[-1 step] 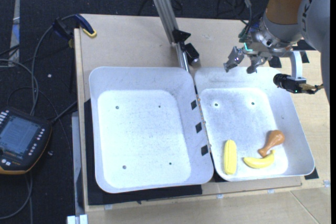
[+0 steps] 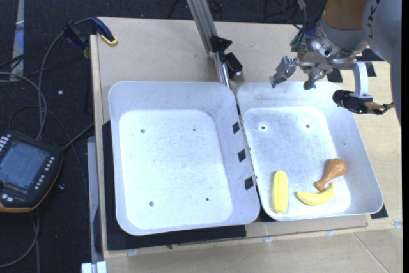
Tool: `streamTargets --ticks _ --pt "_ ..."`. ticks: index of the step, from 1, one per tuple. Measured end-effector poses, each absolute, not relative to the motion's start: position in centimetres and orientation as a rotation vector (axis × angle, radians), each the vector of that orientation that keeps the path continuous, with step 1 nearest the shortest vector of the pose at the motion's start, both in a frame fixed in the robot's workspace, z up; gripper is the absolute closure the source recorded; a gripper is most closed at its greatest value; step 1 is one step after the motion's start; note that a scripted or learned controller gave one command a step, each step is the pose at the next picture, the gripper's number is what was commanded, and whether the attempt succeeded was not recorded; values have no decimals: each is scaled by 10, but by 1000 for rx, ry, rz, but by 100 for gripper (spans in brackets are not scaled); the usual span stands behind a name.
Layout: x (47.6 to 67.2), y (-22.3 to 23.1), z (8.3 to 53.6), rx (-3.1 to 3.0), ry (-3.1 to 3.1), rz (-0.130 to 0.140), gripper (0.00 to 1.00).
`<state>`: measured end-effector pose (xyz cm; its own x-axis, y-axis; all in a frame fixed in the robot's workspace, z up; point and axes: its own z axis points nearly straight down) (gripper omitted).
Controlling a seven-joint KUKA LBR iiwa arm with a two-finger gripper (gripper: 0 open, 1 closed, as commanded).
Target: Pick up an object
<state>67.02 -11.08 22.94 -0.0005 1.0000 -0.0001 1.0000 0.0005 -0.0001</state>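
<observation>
The right bin [image 2: 307, 113] holds three toy foods near its front edge: a yellow corn cob [image 2: 280, 191], a yellow banana [image 2: 315, 197] and a brown chicken drumstick [image 2: 331, 172]. My gripper [image 2: 295, 75] hangs above the far rim of this bin, well clear of the three objects. Its two fingers are spread apart with nothing between them.
The left bin [image 2: 121, 99] sits beside the right one. A slanted metal post [image 2: 199, 6] with a black clamp rises behind the seam between the bins. A blue and yellow clamp [image 2: 99, 30] grips the bench's far left corner. A pendant [image 2: 22, 169] lies on the floor at left.
</observation>
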Motion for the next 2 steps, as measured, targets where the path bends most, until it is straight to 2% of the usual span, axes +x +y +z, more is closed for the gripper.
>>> streamTargets --ticks 1,2 --pt "661 -104 177 2224 2224 -4 0" --pt "663 -106 114 2225 2225 -6 0"
